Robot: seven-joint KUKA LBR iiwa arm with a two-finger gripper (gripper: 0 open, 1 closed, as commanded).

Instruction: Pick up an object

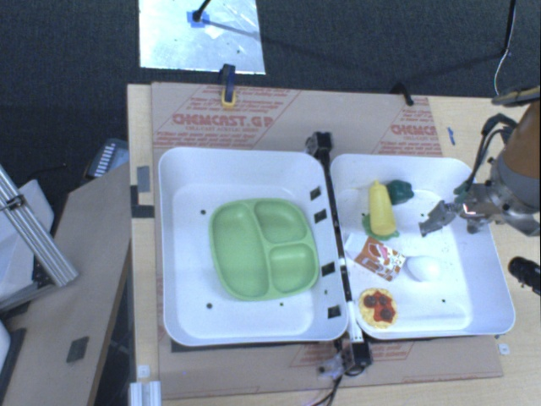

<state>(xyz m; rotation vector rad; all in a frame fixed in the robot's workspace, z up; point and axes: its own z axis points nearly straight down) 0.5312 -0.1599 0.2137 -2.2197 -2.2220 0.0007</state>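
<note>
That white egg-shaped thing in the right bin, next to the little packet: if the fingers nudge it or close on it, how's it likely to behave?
The white egg looks rounded and smooth, so a nudge would probably send it rolling across the right bin. Its curved, glossy-looking surface may slip out of a pinch unless gripped across the middle. It lies close beside the packet, which might block a roll that way.

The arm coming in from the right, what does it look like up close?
The arm is grey and rounded, with an orange band at the frame edge. Thin dark cables loop beside it. Its end effector is dark grey metal, angular, with a small red spot near its base.
</note>
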